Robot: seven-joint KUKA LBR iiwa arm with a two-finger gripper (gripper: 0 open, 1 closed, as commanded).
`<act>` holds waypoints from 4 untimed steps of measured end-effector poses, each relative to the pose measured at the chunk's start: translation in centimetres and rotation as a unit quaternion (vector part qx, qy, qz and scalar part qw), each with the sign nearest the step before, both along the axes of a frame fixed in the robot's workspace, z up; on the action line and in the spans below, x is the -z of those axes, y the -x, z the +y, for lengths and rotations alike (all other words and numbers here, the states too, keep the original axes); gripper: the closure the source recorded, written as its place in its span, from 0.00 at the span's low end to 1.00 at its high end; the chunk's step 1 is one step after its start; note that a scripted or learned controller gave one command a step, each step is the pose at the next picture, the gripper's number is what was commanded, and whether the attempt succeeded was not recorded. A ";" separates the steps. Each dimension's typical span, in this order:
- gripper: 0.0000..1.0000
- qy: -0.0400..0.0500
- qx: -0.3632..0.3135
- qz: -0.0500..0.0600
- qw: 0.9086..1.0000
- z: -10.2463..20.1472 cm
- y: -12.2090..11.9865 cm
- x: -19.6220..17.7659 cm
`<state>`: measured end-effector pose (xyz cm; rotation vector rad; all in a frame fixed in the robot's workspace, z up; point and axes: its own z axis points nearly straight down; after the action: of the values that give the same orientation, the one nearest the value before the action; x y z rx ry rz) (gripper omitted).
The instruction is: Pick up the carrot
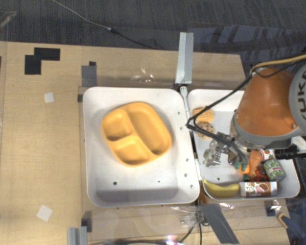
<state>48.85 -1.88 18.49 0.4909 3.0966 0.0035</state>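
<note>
Right bin (291,187): carrot (255,161) lies near the near-right corner, beside a can (273,169), behind a banana (221,189). Gripper (214,154) hangs just left of the carrot; grip state unclear. Left bin (96,182) holds a yellow tray (136,133).

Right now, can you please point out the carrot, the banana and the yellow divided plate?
carrot (255,160): camera view, on its orange body beside the gripper.
banana (221,189): camera view, on the middle of its yellow peel.
yellow divided plate (136,133): camera view, on the ridge between its compartments.
</note>
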 end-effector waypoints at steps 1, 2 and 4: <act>1.00 0.003 -0.064 -0.006 0.998 -6.3 -0.1 -14.3; 1.00 0.002 -0.033 -0.006 0.999 -9.0 -0.4 9.4; 1.00 0.003 -0.261 -0.002 0.965 -3.4 -0.2 -0.1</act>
<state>49.04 -5.31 18.63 -0.3336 3.1134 -0.0016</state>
